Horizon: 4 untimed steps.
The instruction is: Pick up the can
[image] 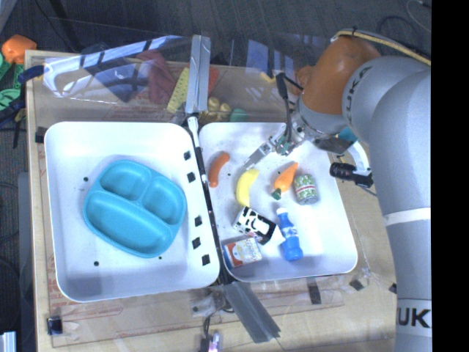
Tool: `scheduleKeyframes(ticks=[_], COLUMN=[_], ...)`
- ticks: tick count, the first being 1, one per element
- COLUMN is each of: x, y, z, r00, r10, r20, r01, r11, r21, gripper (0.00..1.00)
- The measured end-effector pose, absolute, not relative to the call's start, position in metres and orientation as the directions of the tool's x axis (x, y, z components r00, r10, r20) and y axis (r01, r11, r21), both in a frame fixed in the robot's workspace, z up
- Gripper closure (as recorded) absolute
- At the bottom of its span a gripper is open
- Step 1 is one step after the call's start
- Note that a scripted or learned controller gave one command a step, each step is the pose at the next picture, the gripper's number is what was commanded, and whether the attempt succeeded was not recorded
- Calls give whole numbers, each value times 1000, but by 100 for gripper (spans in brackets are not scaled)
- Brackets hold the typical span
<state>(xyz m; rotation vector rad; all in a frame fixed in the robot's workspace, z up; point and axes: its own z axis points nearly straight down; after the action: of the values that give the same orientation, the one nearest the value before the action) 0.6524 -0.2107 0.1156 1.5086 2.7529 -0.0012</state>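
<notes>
Over the right bin (333,248), the gripper (281,144) hangs near the far wall, above bare white floor; its fingers are small and blurred against the bin, so whether they are apart or together cannot be told. Nothing is seen between them. The wrist housing and orange band (331,79) block part of the bin's far right corner. The can (305,188), short with a mottled label, lies toward the right side of this bin, just beside the carrot (284,179), apart from the gripper. Nearby: a banana (247,186), a sausage (218,167) close to the dividing wall, a blue bottle (289,235), a black-and-white box (255,224), and a small red-and-white packet (243,251) at the near edge, label unreadable. The left bin (66,270) holds a blue compartment tray (135,208). Behind the bins, clear plastic sheeting (110,68) covers a jumble of coloured items, hard to identify. Bins rest on a pale wooden bench (344,314); dark floor beyond.
</notes>
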Motion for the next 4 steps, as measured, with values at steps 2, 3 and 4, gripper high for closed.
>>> scheduleKeyframes(ticks=[2, 3, 4], x=[657, 657, 657], y=[-192, -178, -176], z=[207, 91, 91], r00=[591, 432, 334], r10=[807, 902, 942], r20=[-1, 0, 0], r01=[807, 902, 942], r11=[-591, -432, -334], r21=[-2, -5, -7], gripper=[0, 0, 0])
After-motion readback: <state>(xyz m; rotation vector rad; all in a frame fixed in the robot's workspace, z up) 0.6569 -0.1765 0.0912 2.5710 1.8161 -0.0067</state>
